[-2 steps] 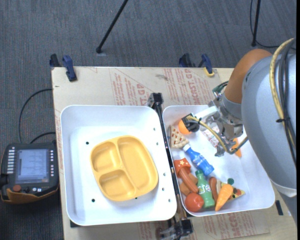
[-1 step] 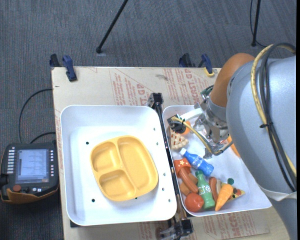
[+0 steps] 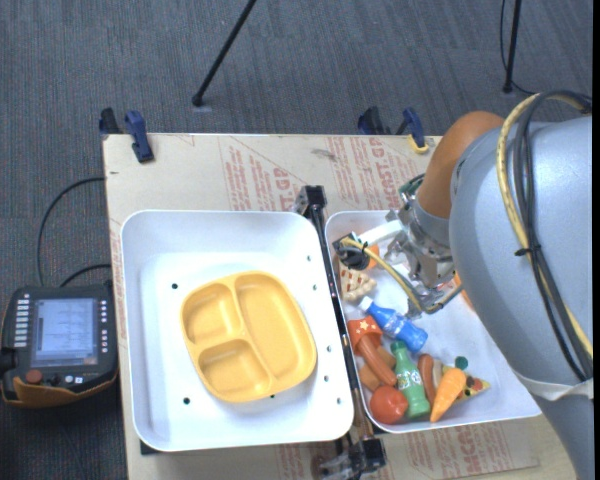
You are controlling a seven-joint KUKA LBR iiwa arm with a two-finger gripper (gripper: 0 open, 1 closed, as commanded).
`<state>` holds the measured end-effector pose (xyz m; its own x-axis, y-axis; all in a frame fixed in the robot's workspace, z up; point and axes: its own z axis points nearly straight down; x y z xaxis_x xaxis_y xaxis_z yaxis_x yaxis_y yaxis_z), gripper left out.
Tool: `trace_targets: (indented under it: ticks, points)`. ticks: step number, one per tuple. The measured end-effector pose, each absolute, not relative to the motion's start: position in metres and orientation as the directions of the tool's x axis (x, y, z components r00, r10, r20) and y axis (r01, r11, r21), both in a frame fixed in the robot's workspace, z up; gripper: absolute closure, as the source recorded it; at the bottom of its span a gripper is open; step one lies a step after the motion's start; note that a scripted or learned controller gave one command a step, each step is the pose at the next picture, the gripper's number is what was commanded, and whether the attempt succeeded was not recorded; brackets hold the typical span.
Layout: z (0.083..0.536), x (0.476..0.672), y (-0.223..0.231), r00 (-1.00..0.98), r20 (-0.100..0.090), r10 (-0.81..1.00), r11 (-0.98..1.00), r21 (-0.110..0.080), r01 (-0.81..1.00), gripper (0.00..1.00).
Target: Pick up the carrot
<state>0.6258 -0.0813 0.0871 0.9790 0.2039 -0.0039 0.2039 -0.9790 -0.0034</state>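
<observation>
In the camera view the carrot (image 3: 447, 392) lies in the right bin (image 3: 510, 393) near its front edge, long axis running from front-left tip up to its green top. The gripper (image 3: 427, 286) hangs over the bin's middle, so the carrot sits toward the front of it, with a blue bottle (image 3: 398, 327) between.

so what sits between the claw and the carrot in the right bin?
In the camera view, a blue toy bottle and a green toy bottle lie between the claw and the orange toy carrot.
</observation>
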Motion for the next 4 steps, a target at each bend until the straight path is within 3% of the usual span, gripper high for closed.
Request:
trace_targets:
  ticks: [1,2,3,4]
  points:
    - [0.087,0.633,-0.131,0.980,-0.002,0.199,-0.980,-0.003,0.199,0.00]
    - [0.155,0.556,-0.176,0.980,-0.002,0.200,-0.980,-0.003,0.200,0.00]
    - [0.086,0.560,-0.175,0.974,-0.004,0.227,-0.974,-0.005,0.227,0.00]
    - [0.096,0.560,-0.176,0.975,-0.004,0.224,-0.975,-0.007,0.224,1.00]
